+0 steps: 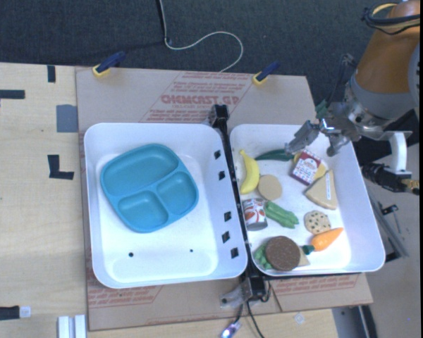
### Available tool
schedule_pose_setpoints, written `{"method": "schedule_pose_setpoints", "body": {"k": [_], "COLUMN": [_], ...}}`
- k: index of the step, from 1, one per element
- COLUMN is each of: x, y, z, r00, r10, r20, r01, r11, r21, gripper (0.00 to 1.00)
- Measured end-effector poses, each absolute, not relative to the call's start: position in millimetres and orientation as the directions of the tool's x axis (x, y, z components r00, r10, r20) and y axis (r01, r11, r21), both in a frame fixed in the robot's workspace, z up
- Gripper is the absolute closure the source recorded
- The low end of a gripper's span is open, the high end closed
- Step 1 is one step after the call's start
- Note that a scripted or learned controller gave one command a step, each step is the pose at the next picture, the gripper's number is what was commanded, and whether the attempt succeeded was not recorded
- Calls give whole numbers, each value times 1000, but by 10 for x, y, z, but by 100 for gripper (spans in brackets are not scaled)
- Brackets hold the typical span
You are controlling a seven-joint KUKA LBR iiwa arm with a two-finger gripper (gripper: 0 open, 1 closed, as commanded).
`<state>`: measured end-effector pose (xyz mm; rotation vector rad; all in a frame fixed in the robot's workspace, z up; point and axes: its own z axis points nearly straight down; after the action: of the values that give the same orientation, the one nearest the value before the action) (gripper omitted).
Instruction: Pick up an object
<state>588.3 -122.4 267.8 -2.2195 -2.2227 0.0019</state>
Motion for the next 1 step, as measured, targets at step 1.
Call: {"method": "schedule_pose_setpoints", "body": {"k": [1], "x": [5925], "y": [-677], "z": [3690], "r00": [-8], "r10": [1000], "r20": [1], "r01": [1000], "r11": [8], "r21": [11], "gripper": [0]}}
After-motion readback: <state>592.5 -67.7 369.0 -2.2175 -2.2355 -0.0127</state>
